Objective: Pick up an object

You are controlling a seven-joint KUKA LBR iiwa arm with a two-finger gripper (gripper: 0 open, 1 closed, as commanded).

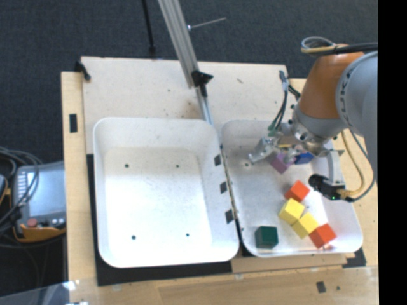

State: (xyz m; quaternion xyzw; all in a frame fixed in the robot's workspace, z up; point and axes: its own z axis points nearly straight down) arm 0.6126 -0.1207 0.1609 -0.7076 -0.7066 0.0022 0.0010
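In the right bin lie several small blocks. A purple block sits near the bin's upper middle, partly covered by my gripper, which hangs right over it. Just to its right a bit of a blue block peeks out from under the wrist. Lower down come an orange block, two yellow blocks and a red-orange block in a slanted row. By the bin's front edge rests a dark green block. I cannot see whether anything is held.
The left bin stands beside the right one, their rims touching. A slanted aluminium post rises behind the bins. Cables loop beside the arm's wrist at the right. A grey device sits off the bench at the left.
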